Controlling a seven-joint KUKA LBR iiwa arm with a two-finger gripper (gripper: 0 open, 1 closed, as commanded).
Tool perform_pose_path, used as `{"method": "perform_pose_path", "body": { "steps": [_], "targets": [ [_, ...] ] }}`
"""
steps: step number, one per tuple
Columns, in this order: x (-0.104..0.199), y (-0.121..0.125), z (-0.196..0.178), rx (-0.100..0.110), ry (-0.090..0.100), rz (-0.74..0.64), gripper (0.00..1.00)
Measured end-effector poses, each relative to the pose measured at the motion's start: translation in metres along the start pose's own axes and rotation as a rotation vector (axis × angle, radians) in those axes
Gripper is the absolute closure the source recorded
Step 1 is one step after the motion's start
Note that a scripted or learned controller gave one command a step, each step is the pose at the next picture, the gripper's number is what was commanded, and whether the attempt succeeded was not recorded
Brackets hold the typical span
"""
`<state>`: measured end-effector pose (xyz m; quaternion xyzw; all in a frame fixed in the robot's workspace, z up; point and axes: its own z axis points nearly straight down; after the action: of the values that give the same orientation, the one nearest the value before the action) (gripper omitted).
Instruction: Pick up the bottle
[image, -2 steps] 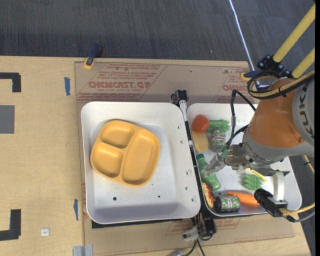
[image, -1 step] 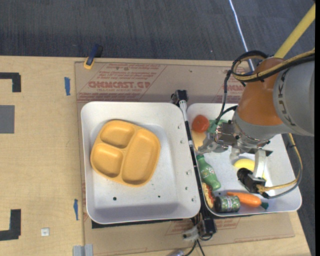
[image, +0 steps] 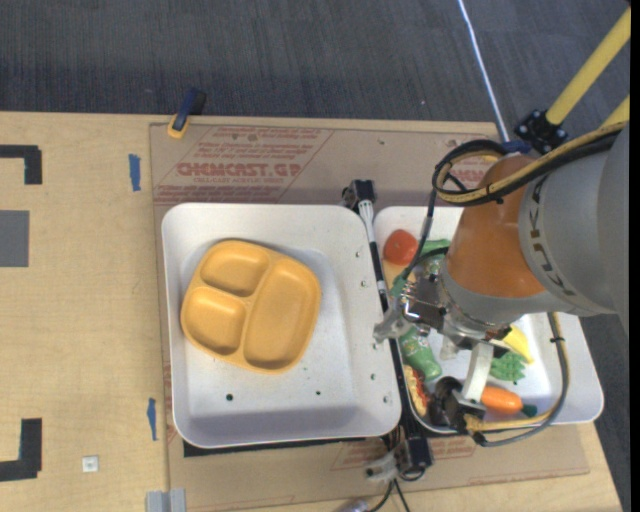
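Note:
In the right bin (image: 575, 405), a green bottle (image: 419, 354) with a pale label lies near the left wall, partly under the gripper. My gripper (image: 444, 345) hangs low over the bin's left half, right above and beside the bottle. The orange-banded wrist (image: 495, 245) hides much of the bin behind it. Nothing shows as held by the gripper.
Around the bottle lie an orange-red ball (image: 400, 244), a carrot (image: 501, 402), a yellow piece (image: 517, 345) and a green leafy piece (image: 506, 369). The left bin (image: 200, 400) holds a yellow divided plate (image: 250, 305). A black-tipped tool (image: 364, 215) lies between the bins.

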<state>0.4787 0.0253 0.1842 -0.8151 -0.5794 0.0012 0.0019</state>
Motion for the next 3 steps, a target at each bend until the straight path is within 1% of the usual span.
{"method": "perform_pose_path", "body": {
  "steps": [1,2,3],
  "targets": [
    [0.02,0.02,0.0,-0.004,0.0,0.004,0.0],
    [0.02,0.021,-0.01,-0.005,0.0,0.003,1.0],
    [0.032,-0.011,0.0,-0.001,-0.001,-0.188,1.0]
  ]
}}
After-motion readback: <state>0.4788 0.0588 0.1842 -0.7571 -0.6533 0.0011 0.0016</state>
